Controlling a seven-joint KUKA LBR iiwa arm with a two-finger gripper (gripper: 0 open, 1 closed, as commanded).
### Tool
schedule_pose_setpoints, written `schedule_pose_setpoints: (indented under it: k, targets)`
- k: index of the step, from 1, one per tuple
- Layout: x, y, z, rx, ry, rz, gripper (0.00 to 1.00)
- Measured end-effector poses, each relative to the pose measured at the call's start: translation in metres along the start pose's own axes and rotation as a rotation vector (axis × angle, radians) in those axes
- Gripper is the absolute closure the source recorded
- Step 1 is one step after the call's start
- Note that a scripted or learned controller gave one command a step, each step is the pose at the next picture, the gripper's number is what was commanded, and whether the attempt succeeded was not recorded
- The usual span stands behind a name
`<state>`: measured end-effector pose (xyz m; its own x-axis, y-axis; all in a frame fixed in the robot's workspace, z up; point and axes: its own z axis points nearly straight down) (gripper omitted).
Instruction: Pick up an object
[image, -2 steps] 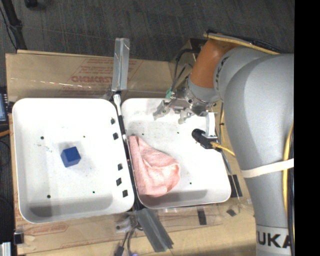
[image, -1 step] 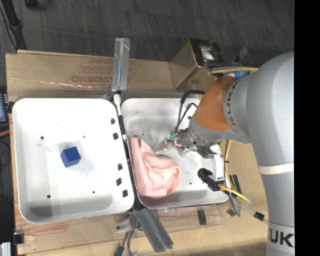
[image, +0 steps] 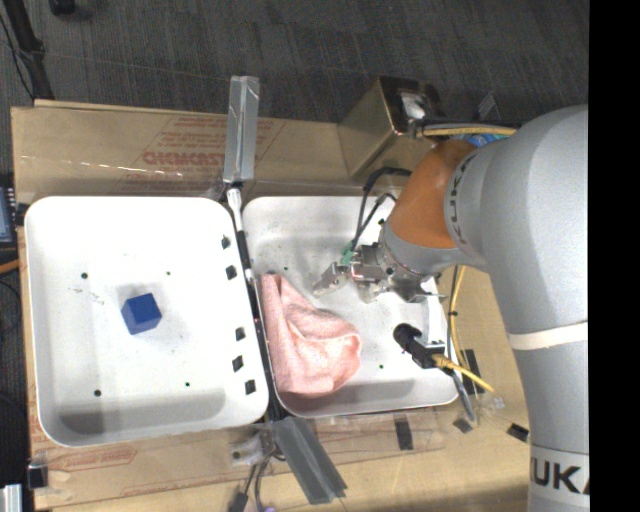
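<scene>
A crumpled pink cloth (image: 308, 342) lies in the right bin (image: 300, 222), against its left wall and reaching toward the front. My gripper (image: 334, 277) hovers in the same bin, just above and to the right of the cloth's upper end, pointing left. Nothing shows in its grasp. A small blue cube (image: 141, 312) sits alone in the left bin (image: 60, 230), left of centre.
A metal divider (image: 243, 270) with black clips runs between the two bins. The grey arm (image: 520, 220) covers the right bin's right side. A tan box (image: 385, 120) stands behind the bins on the cardboard (image: 120, 140).
</scene>
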<state>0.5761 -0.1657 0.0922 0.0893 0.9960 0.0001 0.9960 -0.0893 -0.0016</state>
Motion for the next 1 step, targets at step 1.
schedule_pose_setpoints:
  k: [1]
  targets:
    - [0.0007,0.0001,-0.0101,0.002,0.000,-0.004,1.00]
